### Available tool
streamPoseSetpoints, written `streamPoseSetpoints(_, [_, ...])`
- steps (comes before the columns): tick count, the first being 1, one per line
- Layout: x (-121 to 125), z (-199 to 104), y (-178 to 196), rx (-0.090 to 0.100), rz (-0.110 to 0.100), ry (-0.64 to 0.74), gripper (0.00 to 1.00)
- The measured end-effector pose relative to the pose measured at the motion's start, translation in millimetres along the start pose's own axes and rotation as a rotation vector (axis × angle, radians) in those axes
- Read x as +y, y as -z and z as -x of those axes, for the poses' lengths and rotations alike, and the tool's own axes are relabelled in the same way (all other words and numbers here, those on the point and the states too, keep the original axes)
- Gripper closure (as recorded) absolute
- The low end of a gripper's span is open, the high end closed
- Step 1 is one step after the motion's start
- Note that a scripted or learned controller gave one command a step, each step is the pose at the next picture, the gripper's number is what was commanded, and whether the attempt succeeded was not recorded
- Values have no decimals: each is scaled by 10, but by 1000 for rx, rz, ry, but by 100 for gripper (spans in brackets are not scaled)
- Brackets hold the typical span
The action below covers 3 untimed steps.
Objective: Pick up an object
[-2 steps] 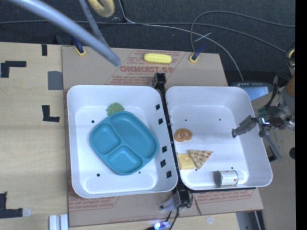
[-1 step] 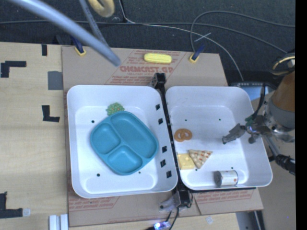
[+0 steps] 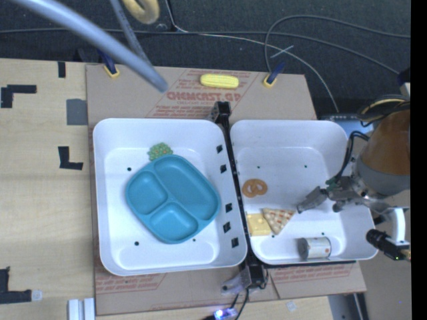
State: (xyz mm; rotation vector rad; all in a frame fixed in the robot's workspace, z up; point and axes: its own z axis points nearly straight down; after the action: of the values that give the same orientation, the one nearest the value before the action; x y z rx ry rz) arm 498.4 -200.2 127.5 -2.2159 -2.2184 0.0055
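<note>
In the right bin (image 3: 287,135) lie four small things: a pretzel (image 3: 254,188) near the bin's left wall, a pizza slice (image 3: 277,217) just below it, a pale yellow cheese-like block (image 3: 257,224) touching the slice on its left side, and a grey can (image 3: 314,248) on its side close to the front wall. The claw (image 3: 308,203) hangs low over the bin floor just right of the pizza slice, apart from it, with nothing seen between its tips; whether it stands apart or together I cannot tell at this angle. The grey arm with its orange band (image 3: 390,149) reaches in over the bin's right rim. In the left bin (image 3: 107,152) a blue divided plate (image 3: 172,197) rests in the middle, with a small green cluster (image 3: 159,152) touching its upper edge. Behind the bins, on the cardboard sheet (image 3: 193,92) covering the desk (image 3: 40,179), lies a yellow corn cob (image 3: 219,81).
</note>
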Motion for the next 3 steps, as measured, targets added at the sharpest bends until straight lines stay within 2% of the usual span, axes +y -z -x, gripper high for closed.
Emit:
streamPoseSetpoints(1, [10, 1, 127, -1, 4, 1, 100])
streamPoseSetpoints(2, [43, -14, 753, -4, 11, 0, 100])
streamPoseSetpoints(3, [48, -16, 1275, -3, 9, 1, 100])
